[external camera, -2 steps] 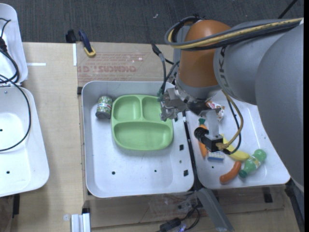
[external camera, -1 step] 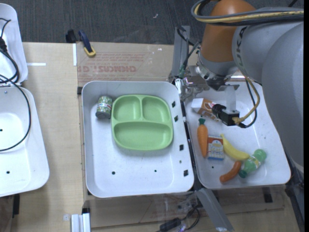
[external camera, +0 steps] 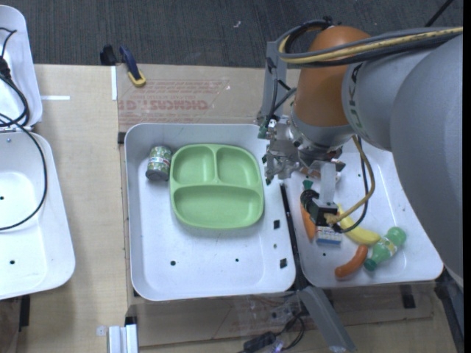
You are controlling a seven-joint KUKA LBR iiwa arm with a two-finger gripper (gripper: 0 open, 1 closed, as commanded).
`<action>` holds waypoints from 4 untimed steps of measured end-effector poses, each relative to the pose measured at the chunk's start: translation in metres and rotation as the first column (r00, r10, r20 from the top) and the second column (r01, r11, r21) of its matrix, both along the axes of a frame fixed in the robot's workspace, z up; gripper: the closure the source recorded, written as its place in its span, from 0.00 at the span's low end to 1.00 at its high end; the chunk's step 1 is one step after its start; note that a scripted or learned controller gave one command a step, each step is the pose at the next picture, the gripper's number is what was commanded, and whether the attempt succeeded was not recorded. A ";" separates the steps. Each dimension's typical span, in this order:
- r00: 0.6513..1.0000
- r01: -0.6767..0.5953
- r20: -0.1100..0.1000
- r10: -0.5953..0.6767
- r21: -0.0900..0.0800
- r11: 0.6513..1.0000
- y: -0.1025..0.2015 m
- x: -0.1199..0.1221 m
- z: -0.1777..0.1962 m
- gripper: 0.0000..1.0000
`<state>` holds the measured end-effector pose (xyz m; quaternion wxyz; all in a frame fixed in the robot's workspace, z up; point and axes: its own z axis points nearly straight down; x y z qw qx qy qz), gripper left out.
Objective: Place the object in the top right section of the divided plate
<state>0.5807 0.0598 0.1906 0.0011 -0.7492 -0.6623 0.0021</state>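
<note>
A green divided plate [external camera: 216,206] lies in the left bin [external camera: 199,267], with two small sections along its far side and one large section near me. Nothing lies in any of the sections. A small patterned can [external camera: 157,162] stands in the bin, just off the plate's left rim. My gripper [external camera: 274,166] hangs over the seam between the two bins, right beside the plate's right rim, and I see nothing held in it. In the right bin [external camera: 412,267] lie an orange carrot [external camera: 308,224], a yellow banana [external camera: 361,234], a red sausage [external camera: 351,262] and a green bottle [external camera: 385,247].
The arm's orange band and grey body cover most of the right bin's far half. A cardboard sheet [external camera: 176,101] lies behind the bins, with a blue and yellow clamp [external camera: 131,68] at its far edge. White basins with a black cable [external camera: 22,168] stand at the far left.
</note>
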 end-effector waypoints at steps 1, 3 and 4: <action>1.000 0.000 0.000 0.000 0.000 1.000 0.000 0.000 0.000 0.00; 0.994 -0.113 0.000 0.113 0.000 0.994 0.001 0.001 0.000 1.00; 0.962 -0.274 0.002 0.274 0.000 0.962 -0.121 0.010 0.000 1.00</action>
